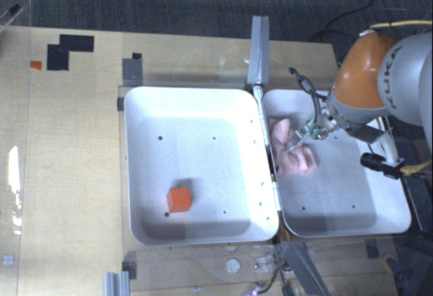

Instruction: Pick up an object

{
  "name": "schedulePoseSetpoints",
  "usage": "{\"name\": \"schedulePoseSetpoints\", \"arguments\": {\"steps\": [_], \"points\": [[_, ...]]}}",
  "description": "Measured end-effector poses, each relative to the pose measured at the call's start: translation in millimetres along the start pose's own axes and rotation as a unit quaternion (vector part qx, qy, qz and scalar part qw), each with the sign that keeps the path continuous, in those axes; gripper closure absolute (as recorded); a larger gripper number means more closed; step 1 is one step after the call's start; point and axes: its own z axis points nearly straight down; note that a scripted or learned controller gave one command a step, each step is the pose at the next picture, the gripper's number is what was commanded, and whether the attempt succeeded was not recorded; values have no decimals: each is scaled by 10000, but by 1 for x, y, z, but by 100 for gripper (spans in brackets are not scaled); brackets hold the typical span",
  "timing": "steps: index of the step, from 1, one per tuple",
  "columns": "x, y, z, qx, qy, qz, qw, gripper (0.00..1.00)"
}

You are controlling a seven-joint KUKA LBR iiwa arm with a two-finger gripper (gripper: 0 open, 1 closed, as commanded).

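Note:
A crumpled pink cloth-like object (289, 147) lies in the right bin (352, 213), close to its left wall. My gripper (301, 141) is low in that bin, its tip right at the pink object's upper right part. An orange cube (179, 199) rests in the left bin (196, 112), near the front left. The arm with its orange band (362, 78) reaches in from the right.
A grey metal divider post (258, 51) stands behind the gap between the bins. Black patches (66, 50) and a small orange marker (35, 65) lie on the bench at far left. A cable and black fitting (379, 165) hang over the right bin.

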Motion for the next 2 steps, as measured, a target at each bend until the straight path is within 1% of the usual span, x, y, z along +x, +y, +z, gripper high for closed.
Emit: {"name": "schedulePoseSetpoints", "arguments": {"steps": [1,2], "points": [[-24,26,3,34,45,-800,9968,0],[11,43,-140,57,70,-1297,9915,0]]}}
